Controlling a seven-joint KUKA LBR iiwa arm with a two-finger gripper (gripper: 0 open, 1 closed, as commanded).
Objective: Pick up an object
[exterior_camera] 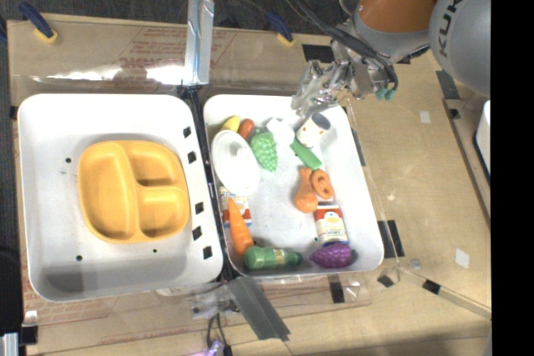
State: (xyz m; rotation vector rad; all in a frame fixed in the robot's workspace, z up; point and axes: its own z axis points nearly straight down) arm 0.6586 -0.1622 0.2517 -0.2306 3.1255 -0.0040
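While the gripper [321,96] hovers at the right bin's [367,204] far edge, just above a small white object [313,129], its grip state cannot be told; toys crowd that bin.

Two smooth white plastic bins [50,179] sit on a matt wooden table [434,204], one bearing a glossy yellow plastic tray [133,188].

Yellow plastic divided tray [133,188] centred in left white bin [37,179]; blue clamps [37,22] at cardboard-covered bench's [409,179] far edge.
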